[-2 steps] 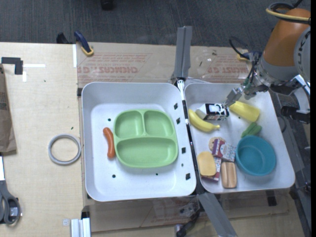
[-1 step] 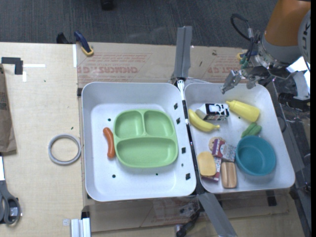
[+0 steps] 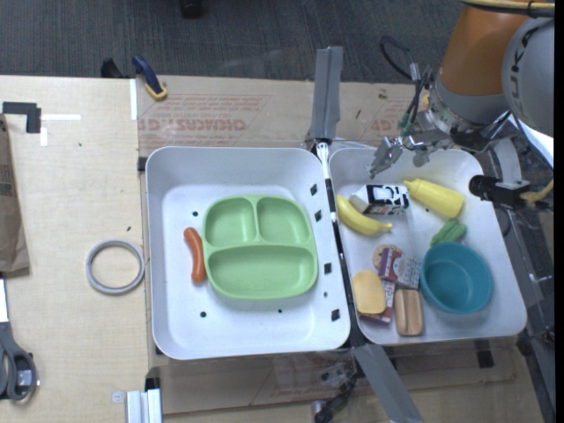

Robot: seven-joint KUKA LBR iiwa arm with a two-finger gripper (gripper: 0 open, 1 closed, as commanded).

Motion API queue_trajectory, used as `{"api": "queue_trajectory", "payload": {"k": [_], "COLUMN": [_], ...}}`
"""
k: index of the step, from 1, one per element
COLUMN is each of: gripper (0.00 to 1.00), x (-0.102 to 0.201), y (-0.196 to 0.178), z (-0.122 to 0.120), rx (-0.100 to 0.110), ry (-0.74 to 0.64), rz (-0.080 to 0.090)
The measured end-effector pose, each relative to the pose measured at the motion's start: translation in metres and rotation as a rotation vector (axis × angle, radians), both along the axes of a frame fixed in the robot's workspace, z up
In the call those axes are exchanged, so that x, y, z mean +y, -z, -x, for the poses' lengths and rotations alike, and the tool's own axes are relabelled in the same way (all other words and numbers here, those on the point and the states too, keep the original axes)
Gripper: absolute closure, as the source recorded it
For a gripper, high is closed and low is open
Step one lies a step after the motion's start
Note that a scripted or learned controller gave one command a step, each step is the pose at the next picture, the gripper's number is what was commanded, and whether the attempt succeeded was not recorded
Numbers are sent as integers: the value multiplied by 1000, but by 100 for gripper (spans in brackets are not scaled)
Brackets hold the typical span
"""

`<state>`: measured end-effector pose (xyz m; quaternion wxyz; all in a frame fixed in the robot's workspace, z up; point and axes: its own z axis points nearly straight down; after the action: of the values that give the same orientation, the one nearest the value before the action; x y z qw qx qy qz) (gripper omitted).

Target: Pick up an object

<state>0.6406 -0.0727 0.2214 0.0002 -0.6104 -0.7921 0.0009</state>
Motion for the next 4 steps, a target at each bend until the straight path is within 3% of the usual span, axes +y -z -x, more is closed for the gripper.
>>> {"api": "queue_trajectory", "payload": {"k": [1, 2, 3, 4], "gripper": [0, 0, 0, 100], "x": [-49, -97, -80, -84], "y": [94, 121, 128, 119], "z": [42, -8, -18, -16], "rx": [0, -4, 0, 10], "ry": [-8, -141, -150, -148], "rz": [0, 0, 0, 4]}}
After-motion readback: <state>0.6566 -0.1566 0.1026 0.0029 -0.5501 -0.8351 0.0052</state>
